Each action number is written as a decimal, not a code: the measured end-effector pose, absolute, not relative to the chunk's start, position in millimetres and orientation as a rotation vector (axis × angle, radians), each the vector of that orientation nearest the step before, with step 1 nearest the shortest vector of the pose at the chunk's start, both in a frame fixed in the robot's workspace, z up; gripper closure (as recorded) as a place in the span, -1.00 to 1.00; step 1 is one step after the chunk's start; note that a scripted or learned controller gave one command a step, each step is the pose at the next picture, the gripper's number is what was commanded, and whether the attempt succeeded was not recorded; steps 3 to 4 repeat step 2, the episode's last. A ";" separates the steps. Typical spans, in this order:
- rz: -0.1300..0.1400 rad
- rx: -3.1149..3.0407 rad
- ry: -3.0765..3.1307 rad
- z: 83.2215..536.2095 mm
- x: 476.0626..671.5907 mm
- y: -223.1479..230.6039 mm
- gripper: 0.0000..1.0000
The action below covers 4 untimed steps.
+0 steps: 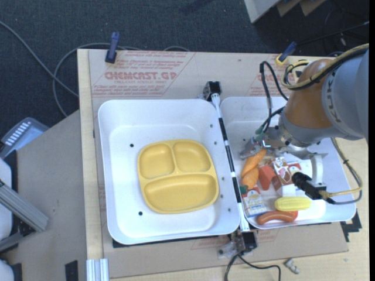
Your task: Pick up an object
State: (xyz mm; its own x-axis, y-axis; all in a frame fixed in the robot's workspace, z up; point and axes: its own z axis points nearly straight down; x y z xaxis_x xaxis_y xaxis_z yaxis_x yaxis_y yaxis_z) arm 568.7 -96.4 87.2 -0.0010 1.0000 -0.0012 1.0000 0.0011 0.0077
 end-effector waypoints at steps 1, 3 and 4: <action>0.010 2.214 2.215 98.0 569.6 -96.8 1.00; 0.002 2.220 2.223 184.9 579.1 -40.2 1.00; 0.002 2.220 2.223 184.9 579.1 -40.2 1.00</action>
